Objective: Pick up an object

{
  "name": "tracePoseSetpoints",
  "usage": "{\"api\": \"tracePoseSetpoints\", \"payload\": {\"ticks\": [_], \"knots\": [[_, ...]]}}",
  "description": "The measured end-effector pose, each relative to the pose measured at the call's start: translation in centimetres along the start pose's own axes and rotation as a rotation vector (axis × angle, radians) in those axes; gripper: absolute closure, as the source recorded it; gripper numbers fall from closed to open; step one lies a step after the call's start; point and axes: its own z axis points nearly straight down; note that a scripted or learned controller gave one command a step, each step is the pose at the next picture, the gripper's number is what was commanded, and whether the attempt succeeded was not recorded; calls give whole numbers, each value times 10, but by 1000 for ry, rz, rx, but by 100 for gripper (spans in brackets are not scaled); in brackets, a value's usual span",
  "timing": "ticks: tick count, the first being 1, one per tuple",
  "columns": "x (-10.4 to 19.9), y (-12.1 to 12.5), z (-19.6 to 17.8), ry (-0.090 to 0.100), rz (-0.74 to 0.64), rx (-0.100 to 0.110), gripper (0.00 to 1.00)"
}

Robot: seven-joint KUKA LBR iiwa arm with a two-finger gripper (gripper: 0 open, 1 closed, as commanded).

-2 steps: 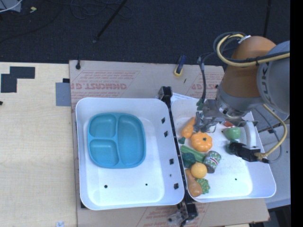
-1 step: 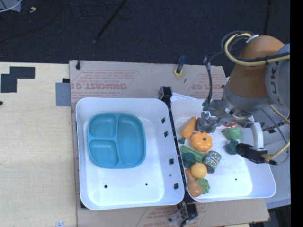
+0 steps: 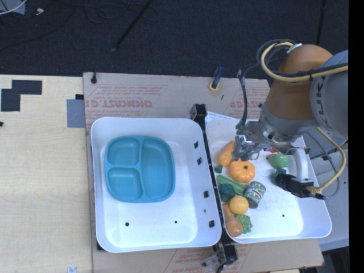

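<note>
My gripper (image 3: 245, 145) hangs low over the left part of the right bin (image 3: 296, 223), just above an orange pumpkin toy (image 3: 242, 172) and beside an orange carrot-like toy (image 3: 226, 154). Below them lie a green cucumber toy (image 3: 227, 184), a small striped can (image 3: 255, 193), a yellow lemon (image 3: 239, 205) and an orange piece with green leaves (image 3: 235, 225). A green toy (image 3: 278, 161) sits to the right of the gripper, partly under the arm. I see nothing held in the gripper.
The left bin (image 3: 114, 232) holds a blue divided plate (image 3: 140, 169). A black divider (image 3: 206, 164) runs between the two bins. The grey arm with its orange band (image 3: 296, 90) covers the right bin's upper right.
</note>
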Motion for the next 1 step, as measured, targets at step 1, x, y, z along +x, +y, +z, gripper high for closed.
{"api": "tracePoseSetpoints", "payload": {"ticks": [1], "knots": [[-13, -2, -7, 0, 1, -3, 100]]}}
